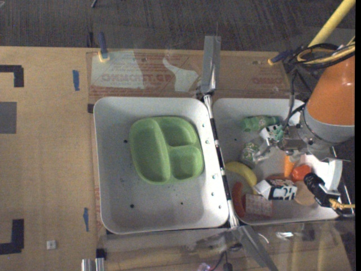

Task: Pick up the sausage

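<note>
Where the metal divider (210, 117) splits my two shallow white bins, I take it as my landmark. Left of the divider: left bin (113, 208), smooth white plastic with rounded corners, holding a glossy green plate (166, 149) moulded into three compartments. Right of the divider: right bin (225, 114), crowded. Sausage (238, 198): reddish, curved, rounded at the end, lying just right of the divider at its near end, beside a curved yellow banana (243, 171) and a speckled brown block (259, 206). Further right of the divider: a green crinkled packet (260, 121), a black-and-white carton (280, 191), orange pieces (299, 171). My end effector (276, 137): metal, hanging well right of the divider over the far part of that bin, apart from the sausage; whether its tips are apart or together, I cannot tell. Table (45, 151): flat tan board.
</note>
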`<state>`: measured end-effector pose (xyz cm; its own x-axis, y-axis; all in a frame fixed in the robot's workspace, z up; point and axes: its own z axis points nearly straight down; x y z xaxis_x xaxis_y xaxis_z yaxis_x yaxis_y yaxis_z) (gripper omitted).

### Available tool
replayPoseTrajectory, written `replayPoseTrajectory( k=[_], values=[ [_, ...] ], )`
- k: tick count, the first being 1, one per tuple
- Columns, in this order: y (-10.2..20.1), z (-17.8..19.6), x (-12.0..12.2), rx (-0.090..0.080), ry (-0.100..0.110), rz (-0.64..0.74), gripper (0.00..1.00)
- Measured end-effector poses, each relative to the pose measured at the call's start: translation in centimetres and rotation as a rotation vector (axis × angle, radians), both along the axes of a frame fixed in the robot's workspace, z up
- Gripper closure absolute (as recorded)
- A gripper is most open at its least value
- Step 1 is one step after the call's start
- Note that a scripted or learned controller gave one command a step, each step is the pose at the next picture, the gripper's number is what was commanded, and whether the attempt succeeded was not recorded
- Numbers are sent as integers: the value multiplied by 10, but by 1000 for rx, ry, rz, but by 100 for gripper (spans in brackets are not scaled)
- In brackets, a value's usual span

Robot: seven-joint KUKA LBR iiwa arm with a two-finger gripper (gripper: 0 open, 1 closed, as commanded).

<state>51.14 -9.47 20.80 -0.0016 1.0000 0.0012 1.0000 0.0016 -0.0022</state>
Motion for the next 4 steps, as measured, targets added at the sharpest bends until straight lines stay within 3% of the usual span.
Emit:
replayPoseTrajectory(
  k=[1,2,3,4],
  values=[
    [100,-24,-33,0,1,104,0],
    [104,-24,-32,-1,-1,60,0],
    [77,83,-31,-2,-2,39,0],
    [112,-23,-33,-1,1,-78,0]
  ],
)
